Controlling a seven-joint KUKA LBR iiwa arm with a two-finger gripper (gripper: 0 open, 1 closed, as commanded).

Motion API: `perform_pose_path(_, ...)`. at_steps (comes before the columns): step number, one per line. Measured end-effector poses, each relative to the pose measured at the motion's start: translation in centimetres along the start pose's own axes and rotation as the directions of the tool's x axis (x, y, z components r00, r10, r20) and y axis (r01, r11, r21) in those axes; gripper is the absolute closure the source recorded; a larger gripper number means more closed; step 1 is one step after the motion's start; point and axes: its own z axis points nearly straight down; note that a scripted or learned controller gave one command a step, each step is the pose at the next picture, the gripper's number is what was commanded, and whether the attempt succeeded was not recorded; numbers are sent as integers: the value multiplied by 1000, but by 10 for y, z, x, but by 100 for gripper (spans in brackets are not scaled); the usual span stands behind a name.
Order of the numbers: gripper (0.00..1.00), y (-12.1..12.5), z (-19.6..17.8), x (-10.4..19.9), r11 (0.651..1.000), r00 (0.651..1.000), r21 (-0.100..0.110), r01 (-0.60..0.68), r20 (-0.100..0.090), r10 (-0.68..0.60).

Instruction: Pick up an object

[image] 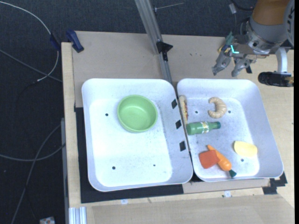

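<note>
A: Where does the grey two-finger end effector (231, 67) stand?

B: Above the bare wooden counter (117, 55), just past the far rim of the shallow white right-hand bin (266, 125). Its fingers look parted and nothing sits between them.

A: So the pick is not yet done?

B: Not as far as I can judge. Every candidate lies in that bin, below the end effector: nearest is a curled beige croissant-shaped toy (217, 107), then a small green plastic bottle on its side (202, 127), and further toward the near rim a pale yellow lemon-shaped piece (245, 149) and an orange carrot toy (223, 160) touching a red-orange block (208, 159).

A: And the other bin?

B: The shallow white left-hand bin (103, 171), well off to the end effector's side, holds a round light-green plastic bowl (137, 113). What is left is the whole reach, closing and lift
</note>
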Motion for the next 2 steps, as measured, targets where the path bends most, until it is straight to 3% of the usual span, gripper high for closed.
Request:
perform_pose_path(1, 0, 1, -5, 0, 1000, 1000, -8, 1, 1, -1)
perform_pose_path(2, 0, 1, 38, 4, 1000, 1000, -2, 2, 1, -2)
